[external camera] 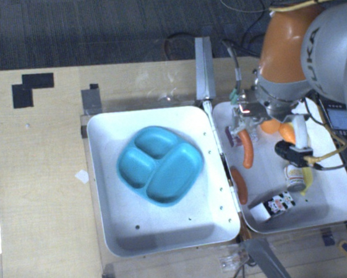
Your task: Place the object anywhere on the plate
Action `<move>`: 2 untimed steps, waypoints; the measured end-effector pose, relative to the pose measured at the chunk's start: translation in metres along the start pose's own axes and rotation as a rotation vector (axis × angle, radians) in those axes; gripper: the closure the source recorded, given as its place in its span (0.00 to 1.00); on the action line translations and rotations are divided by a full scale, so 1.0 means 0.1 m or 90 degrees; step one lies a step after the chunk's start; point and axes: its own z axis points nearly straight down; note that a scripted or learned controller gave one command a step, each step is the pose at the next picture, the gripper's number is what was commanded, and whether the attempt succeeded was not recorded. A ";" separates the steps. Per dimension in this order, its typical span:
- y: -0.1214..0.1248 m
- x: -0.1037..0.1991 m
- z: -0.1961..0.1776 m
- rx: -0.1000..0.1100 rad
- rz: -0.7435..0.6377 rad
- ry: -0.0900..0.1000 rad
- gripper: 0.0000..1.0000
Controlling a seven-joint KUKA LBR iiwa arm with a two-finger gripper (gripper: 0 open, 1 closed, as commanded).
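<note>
My gripper [243,112] hangs over the right bin [331,211], jaws hidden under my wrist, so their state is unclear. Just below lies an orange hot dog [247,148], a brown sausage [240,185] nearby, clutter all around. The blue divided plate [159,164] sits alone in the left bin [114,223].

Arm [330,42]: grey rounded casing | orange band [284,41] above wrist | dark lettering printed on casing | thin black cables routed beside wrist
</note>
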 end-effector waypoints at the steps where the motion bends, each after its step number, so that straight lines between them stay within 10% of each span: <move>1: 0.34 0.66 0.22 0.000 0.001 0.001 1.00; 2: 0.22 1.19 -0.02 0.000 -0.136 0.001 1.00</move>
